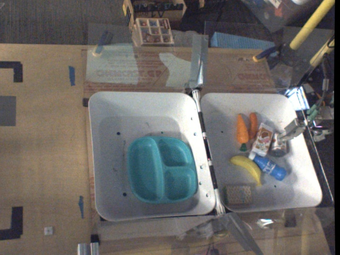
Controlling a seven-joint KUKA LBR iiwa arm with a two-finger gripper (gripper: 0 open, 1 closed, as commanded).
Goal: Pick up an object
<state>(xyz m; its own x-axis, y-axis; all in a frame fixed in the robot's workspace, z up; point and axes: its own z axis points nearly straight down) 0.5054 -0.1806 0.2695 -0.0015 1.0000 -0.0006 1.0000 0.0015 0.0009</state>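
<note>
Reached in from the right edge, low over the right bin (313, 193). Gripper (280, 141) angled down and leftward, tips just beside a small carton (263, 141) and over a dark grey item (278, 150). Could not tell finger spread; nothing seen between them. Noted in the same bin: two carrots (243, 129) side by side left of the carton, a banana (247, 167) below, a blue bottle (271, 168) touching the banana's right side, a speckled sponge (238, 194) near the front wall. Left bin (106, 110) held a teal divided plate (161, 169).
</note>
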